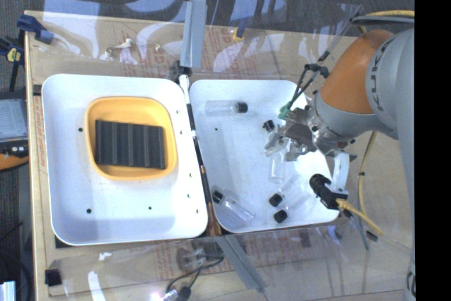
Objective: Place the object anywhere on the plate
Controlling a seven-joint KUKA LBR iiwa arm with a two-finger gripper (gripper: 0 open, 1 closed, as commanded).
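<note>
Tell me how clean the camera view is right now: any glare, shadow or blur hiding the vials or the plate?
Camera view: blue-white reflections streak the clear panel along the bench's far edge; the yellow plate in the left bin is evenly lit and sharp; clear vials in the right bin nearly vanish against white, only their black caps stand out; the gripper area is soft and cluttered.

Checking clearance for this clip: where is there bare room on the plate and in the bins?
Bare: the yellow plate's rim around its dark ridged insert, the left bin's front floor, and the right bin's left-centre. Crowded: the right bin's right side, with vials and the pincer.
</note>
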